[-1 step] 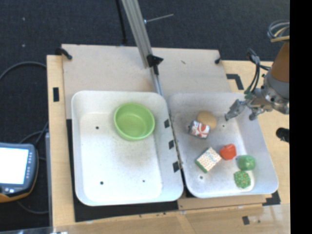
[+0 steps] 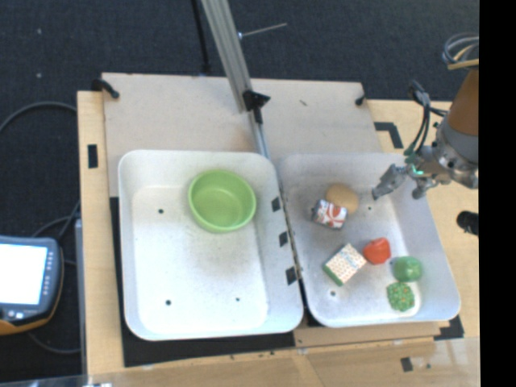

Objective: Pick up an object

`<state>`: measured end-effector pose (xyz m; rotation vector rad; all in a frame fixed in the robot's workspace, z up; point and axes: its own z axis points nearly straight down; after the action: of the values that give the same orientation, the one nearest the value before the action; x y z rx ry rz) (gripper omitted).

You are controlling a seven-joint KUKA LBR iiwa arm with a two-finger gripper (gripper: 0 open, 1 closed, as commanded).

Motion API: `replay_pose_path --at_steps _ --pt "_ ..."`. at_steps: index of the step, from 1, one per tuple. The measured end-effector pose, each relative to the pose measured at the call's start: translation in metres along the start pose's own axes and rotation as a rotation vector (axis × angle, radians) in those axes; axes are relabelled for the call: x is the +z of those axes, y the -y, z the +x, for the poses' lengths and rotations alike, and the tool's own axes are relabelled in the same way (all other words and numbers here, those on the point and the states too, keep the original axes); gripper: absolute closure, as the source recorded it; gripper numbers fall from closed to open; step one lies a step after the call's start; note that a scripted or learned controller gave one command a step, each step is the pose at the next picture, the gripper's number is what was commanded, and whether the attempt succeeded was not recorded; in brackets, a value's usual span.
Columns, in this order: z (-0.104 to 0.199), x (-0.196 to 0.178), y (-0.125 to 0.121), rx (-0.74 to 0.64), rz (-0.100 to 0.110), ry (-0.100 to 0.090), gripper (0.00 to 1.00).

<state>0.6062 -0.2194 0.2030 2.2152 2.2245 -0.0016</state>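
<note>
Camera view: toys wait in the right bin (image 2: pixel 439 240), none picked yet.
A tan ball (image 2: pixel 342 197) touches a red-white can (image 2: pixel 329 214); a box (image 2: pixel 345 264), red toy (image 2: pixel 376 251) and two green toys (image 2: pixel 403 283) lie nearby. The gripper (image 2: pixel 402 181) hangs spread, holding nothing, right of the ball. Next it must go down over one toy and squeeze.

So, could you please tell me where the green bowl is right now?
The green bowl sits in the left bin, near its upper right corner, apart from the toys in the right bin.
</note>
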Motion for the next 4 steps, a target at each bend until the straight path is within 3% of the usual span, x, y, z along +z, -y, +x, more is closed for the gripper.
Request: replay_pose_path --at_steps 2,3,4 --pt "-0.005 0.104 0.009 0.005 0.006 -0.001 0.0" --pt "-0.007 0.101 0.009 0.005 0.001 0.0 0.0" --pt "-0.007 0.09 0.008 0.005 -0.002 0.001 1.0"
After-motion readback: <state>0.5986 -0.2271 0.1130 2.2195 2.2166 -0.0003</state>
